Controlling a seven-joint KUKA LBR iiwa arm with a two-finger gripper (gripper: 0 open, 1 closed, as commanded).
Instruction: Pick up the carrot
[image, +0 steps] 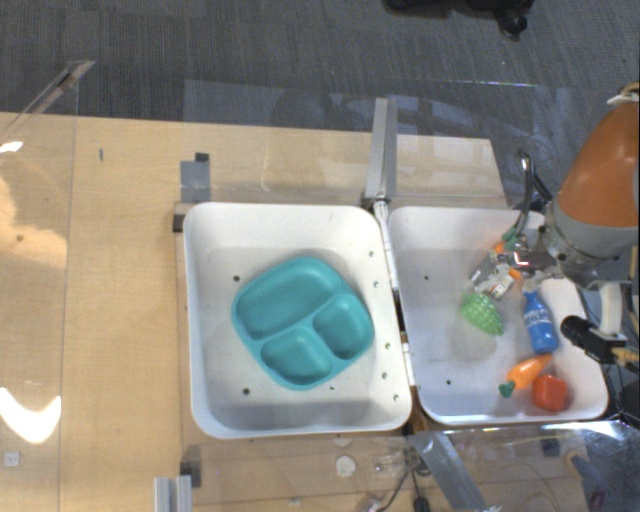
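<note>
The carrot (526, 374) is small and orange with a green tip. It lies near the front right corner of the right bin (440, 400), pointing towards the lower left. It touches a red round fruit (550, 393) on its right. My gripper (503, 268) hangs over the upper right part of the same bin, well behind the carrot and apart from it. It sits just above a green knobbly toy (483, 313). Nothing shows in its grasp. The arm's orange band (603, 180) rises at the right edge.
A blue bottle (538, 322) lies between the gripper and the carrot. The left bin (200, 300) holds a teal divided plate (303, 322). A metal divider (378, 160) runs between the bins at the back.
</note>
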